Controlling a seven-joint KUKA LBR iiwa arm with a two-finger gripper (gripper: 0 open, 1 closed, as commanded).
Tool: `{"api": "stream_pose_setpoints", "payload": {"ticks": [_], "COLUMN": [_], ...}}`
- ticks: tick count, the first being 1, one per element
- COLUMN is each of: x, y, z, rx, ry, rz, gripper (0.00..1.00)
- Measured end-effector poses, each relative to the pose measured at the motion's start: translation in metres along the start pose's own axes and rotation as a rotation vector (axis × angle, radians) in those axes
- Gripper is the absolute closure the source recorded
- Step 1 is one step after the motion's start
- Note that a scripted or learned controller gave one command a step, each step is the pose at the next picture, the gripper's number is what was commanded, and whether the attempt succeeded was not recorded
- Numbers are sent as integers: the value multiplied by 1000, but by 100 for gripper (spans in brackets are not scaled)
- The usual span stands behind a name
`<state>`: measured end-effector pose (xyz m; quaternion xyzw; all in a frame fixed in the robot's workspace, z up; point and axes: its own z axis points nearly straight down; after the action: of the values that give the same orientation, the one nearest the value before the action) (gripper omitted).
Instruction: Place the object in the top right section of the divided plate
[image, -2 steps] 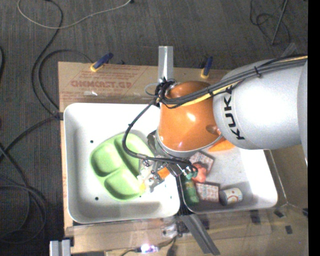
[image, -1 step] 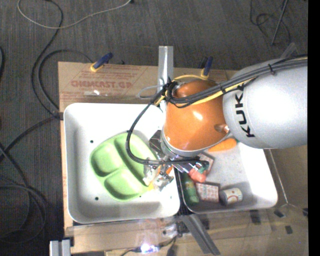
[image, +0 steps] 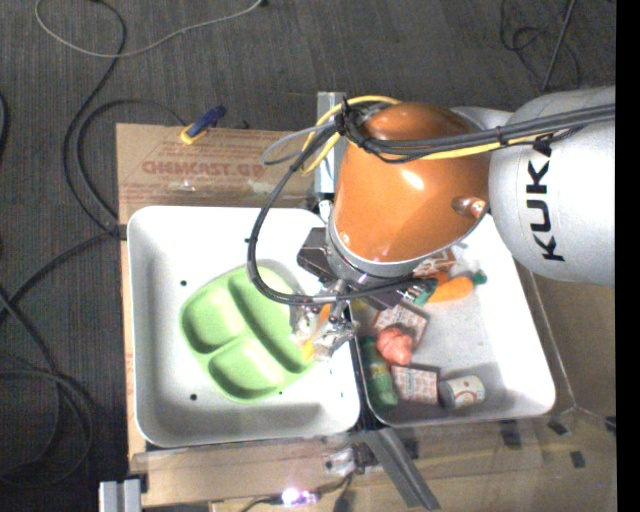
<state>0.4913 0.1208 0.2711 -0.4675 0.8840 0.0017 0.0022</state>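
The claw (image: 322, 330) grips a small orange object (image: 320, 322) over the divided plate's (image: 235, 335) right edge.

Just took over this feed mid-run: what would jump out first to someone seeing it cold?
The arm's big orange band dominates, hanging over the seam between the two white bins. Below it the tool sits at the right edge of the green divided plate in the left bin. The right bin holds a clutter of small items, including a carrot.

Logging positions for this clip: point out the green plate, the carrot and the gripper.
Plate (image: 235, 345): camera view, on the rib between its sections.
Carrot (image: 455, 289): camera view, mid orange body.
Gripper (image: 322, 330): camera view, between its fingertips.
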Motion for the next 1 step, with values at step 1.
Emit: {"api": "stream_pose_setpoints", "payload": {"ticks": [1], "x": [47], "y": [-23], "z": [62], "rx": [-1], "ry": [3], "rz": [-98], "gripper": [100]}}
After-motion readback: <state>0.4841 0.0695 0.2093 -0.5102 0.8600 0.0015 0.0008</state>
